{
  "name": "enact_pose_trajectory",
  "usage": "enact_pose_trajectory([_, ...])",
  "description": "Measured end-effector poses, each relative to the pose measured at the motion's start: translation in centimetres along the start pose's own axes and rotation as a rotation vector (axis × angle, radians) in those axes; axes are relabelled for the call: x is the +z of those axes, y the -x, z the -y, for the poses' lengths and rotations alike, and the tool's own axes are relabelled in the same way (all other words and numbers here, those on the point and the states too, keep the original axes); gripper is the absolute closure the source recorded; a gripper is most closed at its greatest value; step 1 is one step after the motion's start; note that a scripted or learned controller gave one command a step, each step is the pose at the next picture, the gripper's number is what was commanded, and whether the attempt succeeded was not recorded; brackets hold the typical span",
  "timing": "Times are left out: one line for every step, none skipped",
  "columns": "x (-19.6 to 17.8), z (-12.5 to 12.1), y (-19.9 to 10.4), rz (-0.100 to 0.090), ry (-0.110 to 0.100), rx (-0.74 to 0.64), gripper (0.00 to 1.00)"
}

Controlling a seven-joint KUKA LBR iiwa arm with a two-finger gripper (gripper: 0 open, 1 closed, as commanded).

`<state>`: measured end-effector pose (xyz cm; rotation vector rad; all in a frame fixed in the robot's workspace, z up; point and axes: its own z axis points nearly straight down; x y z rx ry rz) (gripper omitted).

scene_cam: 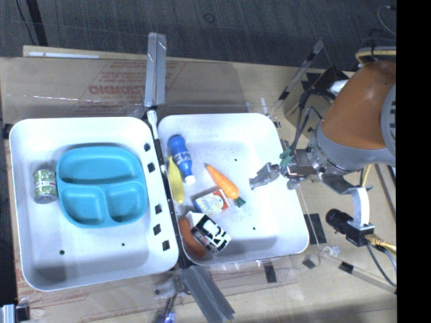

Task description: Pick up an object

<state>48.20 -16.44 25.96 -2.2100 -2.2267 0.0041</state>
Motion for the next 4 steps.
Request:
enact_pose_trajectory([16.0, -3.3, 2.4, 0.005, 0.015, -0.2, 0.0])
enact_pose_trajectory([16.0, -6.5, 0.4, 0.004, 0.015, -0.061, 0.0])
enact_pose_trajectory([14.9, -6.6, 0.2, 0.002, 0.016, -0.066, 1.0])
enact_pose_trajectory([4.3, -13.5, -3.0, 0.001, 0.003, -0.087, 1.0])
